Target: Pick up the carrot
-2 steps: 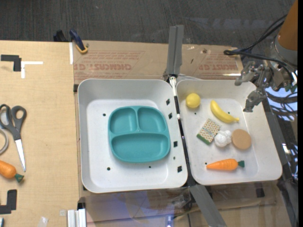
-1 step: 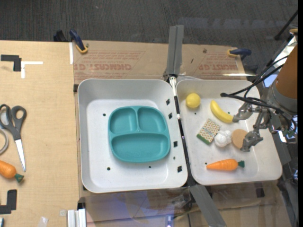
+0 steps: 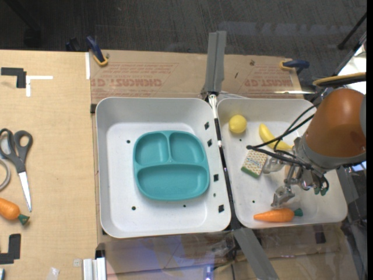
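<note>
Camera view, from above at a slant: two shallow white bins are set side by side on a bench. In the left bin [image 3: 111, 174] a teal divided plate [image 3: 171, 164] is laid flat. In the right bin [image 3: 326, 214] the carrot [image 3: 274, 216] is seen lying on its side near the front wall, its green end pointed right. The gripper [image 3: 284, 196] is held just above and beside the carrot, under the arm's orange band [image 3: 341, 127]. Whether it is parted or closed cannot be told, as it is small and blurred, and nothing is seen to be held.

Further back in the same bin, a yellow ball [image 3: 237, 123], a banana [image 3: 269, 136] and a small patterned box [image 3: 254, 164] are found. On the wooden bench to the left, scissors [image 3: 18, 162] and a second carrot [image 3: 10, 210] are laid outside the bins.

A miss is judged possible: the carrot is close to the bin wall, so it could be pushed against the wall or rolled aside rather than caught. The other carrot could also be mistaken for the target.

Mirrored lettering is printed on the cardboard [image 3: 140, 77] behind the bins; it cannot be read with confidence.
</note>
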`<state>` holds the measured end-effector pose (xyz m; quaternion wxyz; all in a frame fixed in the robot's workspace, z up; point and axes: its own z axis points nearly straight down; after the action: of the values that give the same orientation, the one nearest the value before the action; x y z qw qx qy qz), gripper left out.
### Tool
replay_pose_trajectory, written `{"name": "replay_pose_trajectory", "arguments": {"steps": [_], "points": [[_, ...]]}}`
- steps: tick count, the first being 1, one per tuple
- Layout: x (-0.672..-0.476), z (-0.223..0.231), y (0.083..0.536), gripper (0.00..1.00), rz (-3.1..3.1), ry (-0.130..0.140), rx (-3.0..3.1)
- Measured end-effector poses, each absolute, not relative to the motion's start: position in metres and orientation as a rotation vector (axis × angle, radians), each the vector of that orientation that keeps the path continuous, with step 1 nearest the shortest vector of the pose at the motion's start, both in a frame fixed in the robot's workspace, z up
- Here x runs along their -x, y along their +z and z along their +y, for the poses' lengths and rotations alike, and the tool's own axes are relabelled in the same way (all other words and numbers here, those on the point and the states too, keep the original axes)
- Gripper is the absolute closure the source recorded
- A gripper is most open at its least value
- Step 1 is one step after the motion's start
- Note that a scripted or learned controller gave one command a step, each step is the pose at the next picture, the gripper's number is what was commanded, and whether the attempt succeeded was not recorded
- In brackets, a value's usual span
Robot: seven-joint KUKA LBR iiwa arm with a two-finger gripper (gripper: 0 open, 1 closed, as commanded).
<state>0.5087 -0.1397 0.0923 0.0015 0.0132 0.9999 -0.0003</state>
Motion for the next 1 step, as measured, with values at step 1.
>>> {"name": "replay_pose_trajectory", "arguments": {"steps": [1], "points": [[-0.4866,-0.111,0.0985,0.0,3.108,-0.006,-0.129]]}}
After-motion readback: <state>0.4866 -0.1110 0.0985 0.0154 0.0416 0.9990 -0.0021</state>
